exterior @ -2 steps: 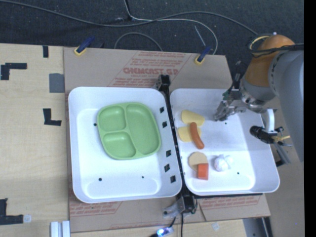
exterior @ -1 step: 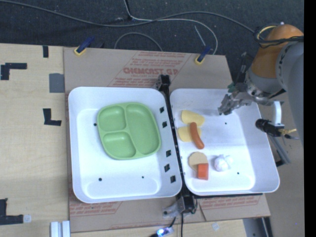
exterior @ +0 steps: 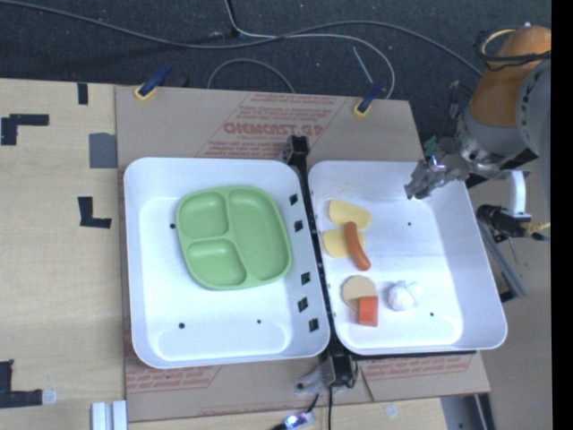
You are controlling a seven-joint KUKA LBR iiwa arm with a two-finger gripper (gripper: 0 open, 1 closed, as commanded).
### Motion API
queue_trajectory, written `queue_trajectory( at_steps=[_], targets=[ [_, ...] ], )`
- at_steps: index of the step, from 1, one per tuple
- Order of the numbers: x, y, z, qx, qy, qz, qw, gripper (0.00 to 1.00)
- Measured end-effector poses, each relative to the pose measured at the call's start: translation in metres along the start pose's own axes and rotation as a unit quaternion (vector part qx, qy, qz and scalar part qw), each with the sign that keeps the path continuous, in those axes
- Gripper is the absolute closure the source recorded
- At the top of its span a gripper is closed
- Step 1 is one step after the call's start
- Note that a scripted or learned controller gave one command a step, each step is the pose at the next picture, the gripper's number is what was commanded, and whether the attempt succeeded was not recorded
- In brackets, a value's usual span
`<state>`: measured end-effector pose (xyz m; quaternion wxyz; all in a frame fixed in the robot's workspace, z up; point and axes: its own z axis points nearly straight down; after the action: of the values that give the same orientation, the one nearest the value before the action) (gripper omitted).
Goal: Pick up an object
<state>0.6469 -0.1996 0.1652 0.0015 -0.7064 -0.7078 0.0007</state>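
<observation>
Two shallow white bins sit side by side on the bench, nearest edges toward the camera: the left bin [exterior: 148,267] and the right bin [exterior: 466,267]. Left bin contents: one green divided plate [exterior: 235,237], three compartments, lying flat near the bin's centre. Right bin contents, five items counted, all in its 9 o'clock to 6 o'clock portion: one yellow piece [exterior: 347,213] at about 10 o'clock; one orange-red sausage [exterior: 356,245] lying across a second pale yellow piece [exterior: 333,243] at 9 o'clock; one tan and orange block [exterior: 362,299] at 7 o'clock; one small white object [exterior: 400,296] just beside it at 6 o'clock. One gripper [exterior: 419,186] is over the right bin's 1 o'clock corner, well apart from every item, nothing visible between its fingers; jaw opening cannot be determined at this size. Grey arm [exterior: 501,115] enters from 3 o'clock.
</observation>
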Motion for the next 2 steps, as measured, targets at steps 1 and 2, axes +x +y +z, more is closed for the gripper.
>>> queue_trajectory(
  at_steps=[1,2],
  targets=[
    [0.009,0.006,-0.057,-0.004,-0.001,0.0,1.0,1.0],
    [0.01,0.007,-0.104,-0.004,-0.001,0.0,1.0,1.0]
  ],
)
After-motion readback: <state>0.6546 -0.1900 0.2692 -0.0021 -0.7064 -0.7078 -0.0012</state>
